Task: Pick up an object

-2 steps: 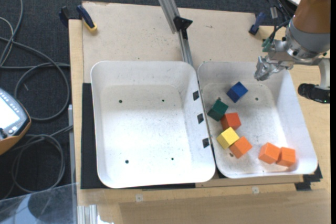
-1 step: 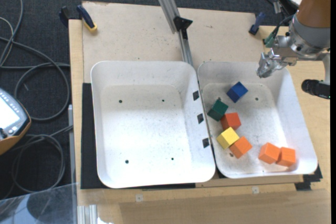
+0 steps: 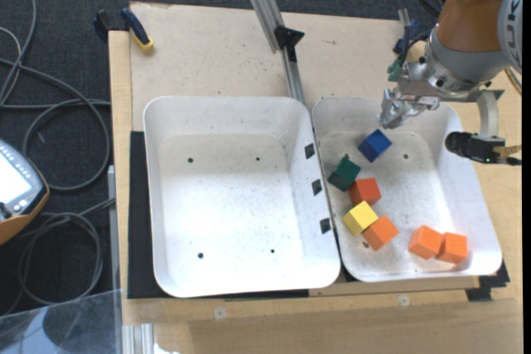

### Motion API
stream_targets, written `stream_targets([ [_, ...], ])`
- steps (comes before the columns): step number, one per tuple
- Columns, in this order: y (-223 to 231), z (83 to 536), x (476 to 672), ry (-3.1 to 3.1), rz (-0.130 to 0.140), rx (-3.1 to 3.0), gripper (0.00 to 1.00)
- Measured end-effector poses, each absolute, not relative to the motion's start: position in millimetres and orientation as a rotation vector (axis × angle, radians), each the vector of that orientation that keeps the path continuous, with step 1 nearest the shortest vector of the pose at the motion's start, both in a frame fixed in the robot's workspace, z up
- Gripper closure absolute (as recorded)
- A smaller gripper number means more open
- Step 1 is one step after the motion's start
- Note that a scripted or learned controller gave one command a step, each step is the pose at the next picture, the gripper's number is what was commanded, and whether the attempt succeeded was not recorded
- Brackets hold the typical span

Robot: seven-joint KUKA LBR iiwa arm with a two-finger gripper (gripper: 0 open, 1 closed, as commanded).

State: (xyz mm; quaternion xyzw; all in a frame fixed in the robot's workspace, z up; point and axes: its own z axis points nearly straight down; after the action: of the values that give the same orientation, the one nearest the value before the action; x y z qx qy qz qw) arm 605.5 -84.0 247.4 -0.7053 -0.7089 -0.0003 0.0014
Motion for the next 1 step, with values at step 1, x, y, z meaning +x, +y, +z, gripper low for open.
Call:
stream_targets([
  [1, -30.9, 238.9, 591.4, -2.225, -0.001, -2.212, 1.00],
])
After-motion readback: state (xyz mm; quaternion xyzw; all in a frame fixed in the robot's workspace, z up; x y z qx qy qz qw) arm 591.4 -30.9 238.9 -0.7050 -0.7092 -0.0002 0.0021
